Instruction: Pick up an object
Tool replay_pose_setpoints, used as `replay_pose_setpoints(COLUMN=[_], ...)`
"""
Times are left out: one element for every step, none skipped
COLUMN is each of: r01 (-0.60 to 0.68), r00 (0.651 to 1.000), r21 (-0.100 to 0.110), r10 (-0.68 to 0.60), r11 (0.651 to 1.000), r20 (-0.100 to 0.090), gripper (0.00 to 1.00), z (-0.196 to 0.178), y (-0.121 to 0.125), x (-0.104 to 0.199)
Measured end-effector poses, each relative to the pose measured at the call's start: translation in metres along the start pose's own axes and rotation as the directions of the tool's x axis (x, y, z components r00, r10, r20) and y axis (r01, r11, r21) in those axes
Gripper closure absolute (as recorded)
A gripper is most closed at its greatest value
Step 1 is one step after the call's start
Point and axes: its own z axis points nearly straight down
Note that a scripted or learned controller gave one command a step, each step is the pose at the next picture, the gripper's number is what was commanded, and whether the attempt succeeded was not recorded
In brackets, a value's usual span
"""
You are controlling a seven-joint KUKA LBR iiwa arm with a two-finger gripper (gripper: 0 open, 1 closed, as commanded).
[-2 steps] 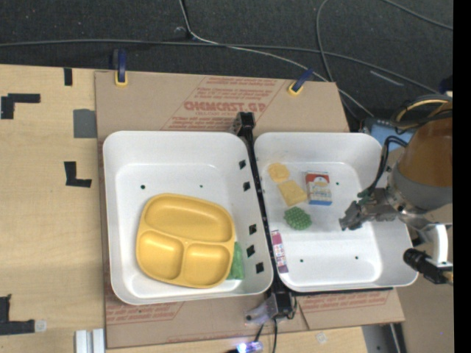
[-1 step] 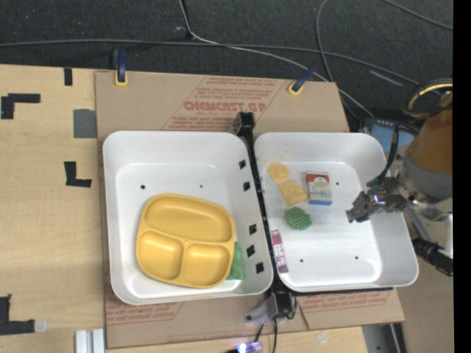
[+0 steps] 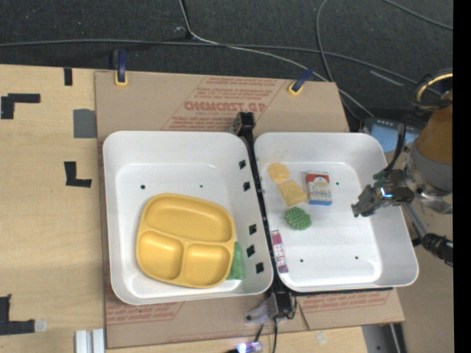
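A green ball point(image 3: 298, 218) lies mid right bin point(image 3: 383, 259) — yellow pieces point(image 3: 287, 186) and a carton point(image 3: 318, 187) behind it. The tool point(image 3: 366, 204) hovers right of it, apart; its state I cannot tell.

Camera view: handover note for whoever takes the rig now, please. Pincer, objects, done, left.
Pincer: over the right bin's right side, above its floor, nothing seen between its tips; open or shut is not clear.
Right bin: two yellow pieces, a small red and white box and a green round item near the middle; a pink and white packet against the left wall.
Left bin: yellow divided tray, with a green item at its right edge.
Done: nothing lifted.
Left: pick one object; the box lies nearest the pincer.
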Motion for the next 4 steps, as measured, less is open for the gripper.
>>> replay_pose_setpoints(r01=[0.003, 0.004, 0.004, 0.005], r00=[1.000, 1.000, 1.000, 1.000], r21=[0.003, 0.003, 0.004, 0.003], r10=[-0.003, -0.004, -0.004, -0.005], r11=[1.000, 1.000, 1.000, 1.000], r20=[-0.001, -0.001, -0.001, -0.001], gripper=[1.00, 1.00, 1.00, 1.00], z=[0.008, 0.017, 0.024, 0.025], y=[0.008, 0.031, 0.045, 0.069], x=[0.050, 0.102, 0.151, 0.200])
